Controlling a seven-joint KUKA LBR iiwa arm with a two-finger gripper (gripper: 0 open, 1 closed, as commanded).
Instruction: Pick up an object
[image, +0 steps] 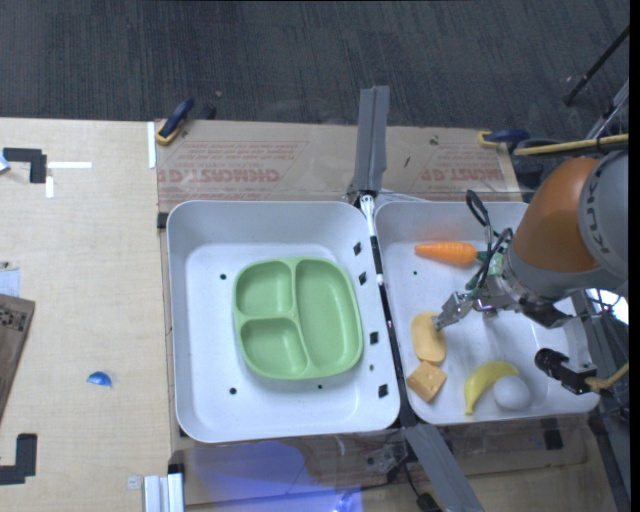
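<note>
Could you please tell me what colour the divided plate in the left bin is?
Light green; the plate shows best in the camera view.

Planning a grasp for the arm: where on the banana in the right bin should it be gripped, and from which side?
Likely across the middle of the banana, coming from straight above. It lies flat and curved on the right bin floor, narrow across its width. Close from its left and upper sides, since the white ball crowds its right end.
</note>
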